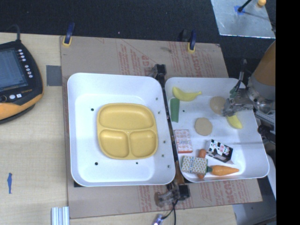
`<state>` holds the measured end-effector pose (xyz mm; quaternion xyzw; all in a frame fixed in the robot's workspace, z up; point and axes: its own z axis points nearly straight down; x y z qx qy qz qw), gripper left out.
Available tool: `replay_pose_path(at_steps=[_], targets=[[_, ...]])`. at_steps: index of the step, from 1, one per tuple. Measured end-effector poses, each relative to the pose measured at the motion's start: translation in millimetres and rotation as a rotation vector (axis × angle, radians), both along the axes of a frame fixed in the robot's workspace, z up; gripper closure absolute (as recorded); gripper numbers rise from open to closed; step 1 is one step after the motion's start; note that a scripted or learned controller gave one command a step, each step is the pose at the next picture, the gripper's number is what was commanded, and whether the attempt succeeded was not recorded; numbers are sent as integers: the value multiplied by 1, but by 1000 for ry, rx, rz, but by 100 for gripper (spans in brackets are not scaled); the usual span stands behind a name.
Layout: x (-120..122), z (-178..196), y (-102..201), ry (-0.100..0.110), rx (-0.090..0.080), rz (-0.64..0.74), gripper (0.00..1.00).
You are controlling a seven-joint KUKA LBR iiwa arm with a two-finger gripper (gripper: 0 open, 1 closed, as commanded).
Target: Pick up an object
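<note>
I have the claw [230, 108] low in the right white plastic bin [248, 171], near its far right corner, over a small yellow banana-shaped piece [234, 121]. I cannot tell its state; next comes a confirmed pinch, then lift.

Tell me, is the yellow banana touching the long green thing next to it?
Cannot tell. In the camera view the banana's left end meets the top of the green stick, but from this slanted angle it may just overlap it.
</note>
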<state>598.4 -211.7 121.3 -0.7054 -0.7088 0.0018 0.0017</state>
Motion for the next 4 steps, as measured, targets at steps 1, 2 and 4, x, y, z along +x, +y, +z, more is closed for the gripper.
replay_pose_path(at_steps=[1,2,4], targets=[[-70,-8,0,0,0,1,100],[-55,3,59,-3,-1,3,100],[-110,-9,93,-18,-4,4,100]])
